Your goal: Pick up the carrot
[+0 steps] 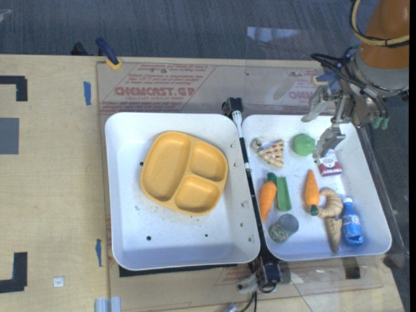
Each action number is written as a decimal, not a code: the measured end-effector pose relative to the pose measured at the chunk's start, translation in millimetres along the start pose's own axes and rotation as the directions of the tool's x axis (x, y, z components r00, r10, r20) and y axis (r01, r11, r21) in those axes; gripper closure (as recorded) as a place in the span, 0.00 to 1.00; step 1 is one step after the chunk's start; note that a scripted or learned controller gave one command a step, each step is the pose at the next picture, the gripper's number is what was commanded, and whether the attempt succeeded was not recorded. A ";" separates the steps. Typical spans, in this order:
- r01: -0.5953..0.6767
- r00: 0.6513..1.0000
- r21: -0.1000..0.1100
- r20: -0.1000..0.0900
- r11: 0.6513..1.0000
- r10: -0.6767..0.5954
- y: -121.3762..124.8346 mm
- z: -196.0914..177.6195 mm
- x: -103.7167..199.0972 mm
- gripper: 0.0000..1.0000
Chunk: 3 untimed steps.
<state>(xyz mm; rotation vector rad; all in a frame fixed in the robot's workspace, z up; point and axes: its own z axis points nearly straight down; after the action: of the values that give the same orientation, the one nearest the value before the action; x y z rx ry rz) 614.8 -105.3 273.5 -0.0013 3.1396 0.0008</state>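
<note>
Gripper point(329, 139) above right bin point(377, 194); carrot point(311, 188) just below-left

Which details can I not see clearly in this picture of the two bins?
- Gripper: finger state is too small and cluttered to read in the camera view.
- Arm: cut off by the top and right edges.
- Red packet: its label is too small to read.
- Two carrots: too small to tell real from toy.

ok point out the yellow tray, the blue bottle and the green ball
yellow tray point(184, 172), camera view, on the ridge between its compartments
blue bottle point(351, 223), camera view, middle of its body
green ball point(302, 144), camera view, centre of the ball
</note>
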 end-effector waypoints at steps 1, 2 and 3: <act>-0.067 0.998 -0.001 -0.008 0.998 0.067 -5.7 111.7 67.1 0.00; -0.092 0.996 0.001 0.009 0.996 0.092 -36.8 176.4 24.7 0.00; -0.140 0.990 0.000 0.009 0.990 0.140 -29.9 183.3 71.3 0.00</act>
<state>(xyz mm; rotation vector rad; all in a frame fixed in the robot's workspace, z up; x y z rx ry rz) 543.8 -135.2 90.0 0.2179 3.1232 0.0003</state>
